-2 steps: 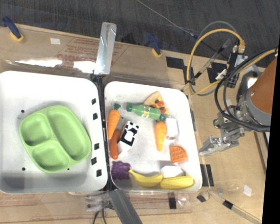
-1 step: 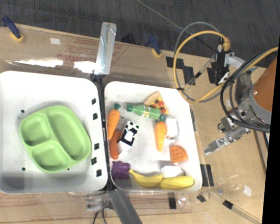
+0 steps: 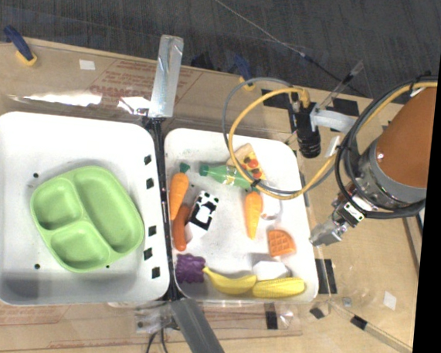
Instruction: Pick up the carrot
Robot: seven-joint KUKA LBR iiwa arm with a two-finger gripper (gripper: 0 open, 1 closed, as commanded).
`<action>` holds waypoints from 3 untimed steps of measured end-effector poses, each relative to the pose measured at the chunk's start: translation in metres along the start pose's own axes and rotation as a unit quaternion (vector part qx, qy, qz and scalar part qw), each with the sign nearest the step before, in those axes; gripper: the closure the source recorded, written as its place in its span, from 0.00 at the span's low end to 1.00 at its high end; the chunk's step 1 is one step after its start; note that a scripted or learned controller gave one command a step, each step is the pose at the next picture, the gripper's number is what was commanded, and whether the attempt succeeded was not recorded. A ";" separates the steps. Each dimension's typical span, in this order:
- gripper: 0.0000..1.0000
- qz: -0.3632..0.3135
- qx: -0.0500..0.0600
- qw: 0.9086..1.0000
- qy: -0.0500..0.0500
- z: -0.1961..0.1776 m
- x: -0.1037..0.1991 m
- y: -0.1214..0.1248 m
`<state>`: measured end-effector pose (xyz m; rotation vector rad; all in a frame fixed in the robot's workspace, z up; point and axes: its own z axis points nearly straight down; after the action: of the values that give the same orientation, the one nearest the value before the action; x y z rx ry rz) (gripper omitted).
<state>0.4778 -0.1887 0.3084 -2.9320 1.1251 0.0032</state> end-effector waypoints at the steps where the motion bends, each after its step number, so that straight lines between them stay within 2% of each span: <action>1: 1.00 -0.114 0.002 0.994 0.002 -0.006 0.017 0.003; 2: 1.00 -0.265 0.003 0.964 0.004 -0.049 0.022 0.007; 3: 1.00 -0.264 0.004 0.965 0.003 -0.049 0.029 0.000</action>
<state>0.4995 -0.2085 0.3570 -3.1192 0.3105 -0.0120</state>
